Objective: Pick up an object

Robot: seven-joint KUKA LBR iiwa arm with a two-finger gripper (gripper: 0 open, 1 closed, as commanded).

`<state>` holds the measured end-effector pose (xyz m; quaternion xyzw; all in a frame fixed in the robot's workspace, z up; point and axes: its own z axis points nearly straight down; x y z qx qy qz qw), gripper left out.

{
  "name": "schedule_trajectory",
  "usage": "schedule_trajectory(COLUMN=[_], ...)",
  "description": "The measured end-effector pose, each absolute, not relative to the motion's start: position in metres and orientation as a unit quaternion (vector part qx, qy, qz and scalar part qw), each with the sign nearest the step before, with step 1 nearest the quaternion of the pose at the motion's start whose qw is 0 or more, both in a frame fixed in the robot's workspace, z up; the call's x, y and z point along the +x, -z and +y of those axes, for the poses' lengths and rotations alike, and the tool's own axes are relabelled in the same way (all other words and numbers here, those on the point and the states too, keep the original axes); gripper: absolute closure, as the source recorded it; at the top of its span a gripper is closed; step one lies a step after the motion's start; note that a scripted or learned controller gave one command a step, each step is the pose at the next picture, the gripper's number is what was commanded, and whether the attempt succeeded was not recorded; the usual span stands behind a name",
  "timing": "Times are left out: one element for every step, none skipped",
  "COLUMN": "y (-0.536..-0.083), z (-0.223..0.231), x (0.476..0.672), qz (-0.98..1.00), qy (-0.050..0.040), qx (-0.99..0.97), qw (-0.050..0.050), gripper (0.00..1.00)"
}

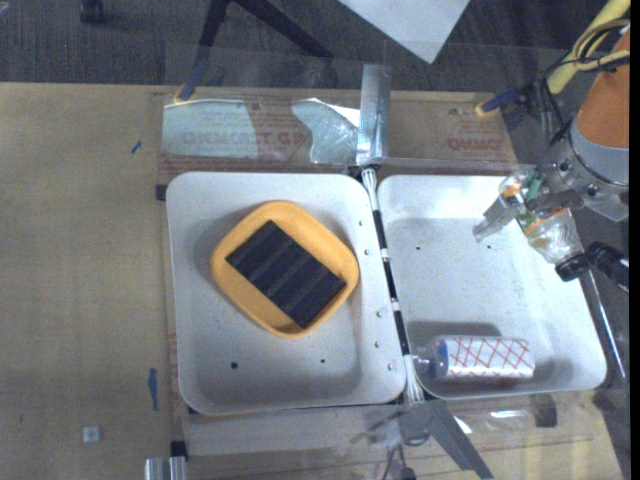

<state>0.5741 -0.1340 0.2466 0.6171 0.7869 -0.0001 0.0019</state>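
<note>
The wooden worktop fills most of the view, with a strip of dark floor beyond its far edge where the legs of an office chair and a white sheet show. Two shallow white bins sit side by side on the worktop, their inner rims touching along the middle. The left bin holds a yellow-orange tray with a dark ribbed rectangular insert; it lies flat near the bin's centre, turned at a slant to the bin's walls and clear of all of them. The right bin holds a small bottle with a red crosshatch label lying on its side along the near wall, its cap pointing toward the divider between the bins.

The grey arm with its orange band comes in from the right, above the far right corner of the right bin. Yellow and blue cables run beside it. The gripper hangs over the far right part of the right bin, well apart from the bottle and from the tray. A pale, metallic piece juts from it toward the left, but the parts around the wrist are cluttered and small, so whether the fingers are spread or pressed together cannot be told, and nothing can be made out between them.

Behind the bins, a worn cardboard strip with faded lettering lies against their far rims.
</note>
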Motion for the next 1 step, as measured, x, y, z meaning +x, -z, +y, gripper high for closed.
schedule_trajectory(y=[-0.2394], z=[-0.1512], x=[0.5753], qz=[0.767], qy=[0.0001], qx=[0.642], qw=[0.002], gripper=[1.0])
